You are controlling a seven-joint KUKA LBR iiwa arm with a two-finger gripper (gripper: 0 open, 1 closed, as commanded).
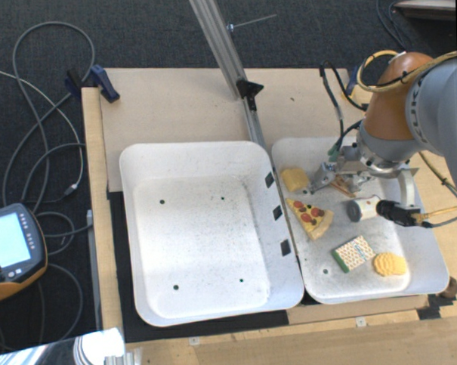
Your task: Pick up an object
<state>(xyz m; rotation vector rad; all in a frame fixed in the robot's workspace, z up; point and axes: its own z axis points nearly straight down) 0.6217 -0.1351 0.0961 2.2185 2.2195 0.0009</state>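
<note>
Right white bin (pixel 429 271): triangular yellow toy pizza slice with red toppings (pixel 310 217), lying flat. At its 2 o'clock, the grey arm's jaws (pixel 340 179) hang low; open or closed cannot be told.

grey arm (pixel 437 101), orange band (pixel 391 95), black cables (pixel 334 98).

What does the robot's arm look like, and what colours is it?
The arm is fat, round and grey, with a shiny orange band above its wrist. Black cables loop around it. Its end effector is small, metal and grey.
</note>
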